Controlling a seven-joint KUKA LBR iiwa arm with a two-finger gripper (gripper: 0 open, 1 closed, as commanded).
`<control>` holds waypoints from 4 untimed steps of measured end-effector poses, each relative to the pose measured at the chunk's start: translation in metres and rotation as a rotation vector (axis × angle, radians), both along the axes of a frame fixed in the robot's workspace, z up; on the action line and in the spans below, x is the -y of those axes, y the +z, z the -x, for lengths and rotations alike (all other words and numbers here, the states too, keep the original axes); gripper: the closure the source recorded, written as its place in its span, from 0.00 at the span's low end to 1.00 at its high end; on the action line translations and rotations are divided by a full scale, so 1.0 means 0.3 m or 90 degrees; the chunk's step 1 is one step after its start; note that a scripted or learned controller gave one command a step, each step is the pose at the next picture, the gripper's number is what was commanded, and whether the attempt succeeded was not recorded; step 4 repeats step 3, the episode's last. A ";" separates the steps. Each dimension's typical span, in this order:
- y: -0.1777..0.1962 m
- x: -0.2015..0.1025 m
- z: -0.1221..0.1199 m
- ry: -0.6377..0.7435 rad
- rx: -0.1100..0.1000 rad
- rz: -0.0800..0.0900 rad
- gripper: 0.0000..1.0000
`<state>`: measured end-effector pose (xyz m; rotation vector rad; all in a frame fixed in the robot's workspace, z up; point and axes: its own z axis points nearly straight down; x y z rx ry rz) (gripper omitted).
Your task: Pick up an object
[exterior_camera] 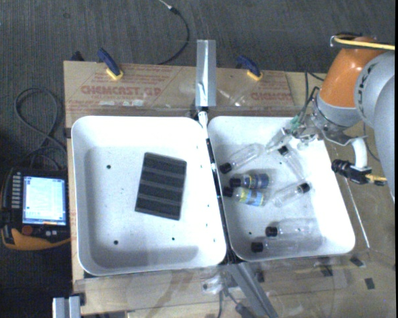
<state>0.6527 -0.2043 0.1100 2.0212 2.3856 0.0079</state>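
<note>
The right bin (341,227) holds several clear vials with black caps, among them one near the back left (243,158), one in the middle (290,193) and one at the front (293,228). Two small bottles with blue and yellow labels (251,179) (251,197) lie side by side near the bin's left wall. My gripper (290,138) hangs over the bin's back right corner, close above a clear vial there. Whether it touches that vial is unclear. A black ribbed rectangular pad (161,185) lies flat in the left bin (81,177).
A teach pendant (36,207) with a lit screen lies left of the bench. Two clamps (108,61) (249,67) and a metal post (205,75) stand along the cardboard-backed rear edge. The arm's orange band (348,78) rises at the right.
</note>
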 end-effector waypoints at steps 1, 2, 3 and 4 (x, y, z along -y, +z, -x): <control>-0.070 -0.035 -0.013 0.018 -0.005 0.000 0.00; -0.031 -0.035 -0.019 0.018 -0.002 0.001 1.00; 0.295 -0.213 -0.039 -0.022 -0.009 -0.003 1.00; 0.295 -0.213 -0.039 -0.022 -0.009 -0.003 1.00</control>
